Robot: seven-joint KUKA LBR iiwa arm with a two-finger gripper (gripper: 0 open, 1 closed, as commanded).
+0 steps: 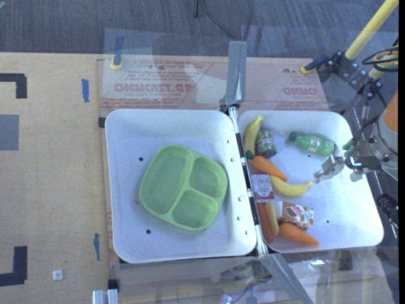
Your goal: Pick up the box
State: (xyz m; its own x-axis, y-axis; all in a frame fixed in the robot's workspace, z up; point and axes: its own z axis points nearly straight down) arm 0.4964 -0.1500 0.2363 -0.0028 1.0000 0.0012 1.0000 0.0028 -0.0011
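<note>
The pick looks barely begun: the small red-and-white printed carton box [261,187] lies flat in the right shallow white plastic bin [364,217], tight against its left wall and well apart from the grey metal gripper [340,168], which hovers over the bin's right side with nothing between its jaws (whether they are spread or pressed together I cannot tell). Reaching, grasping and lifting are all left to do. Around the box lie two yellow bananas [291,186], two orange carrots [269,167], a dark labelled can [266,144], a green plastic bottle [312,144], a hot dog [267,218] and a small printed packet [298,214]. The left white bin [126,233] holds a green divided plate [183,187].
</note>
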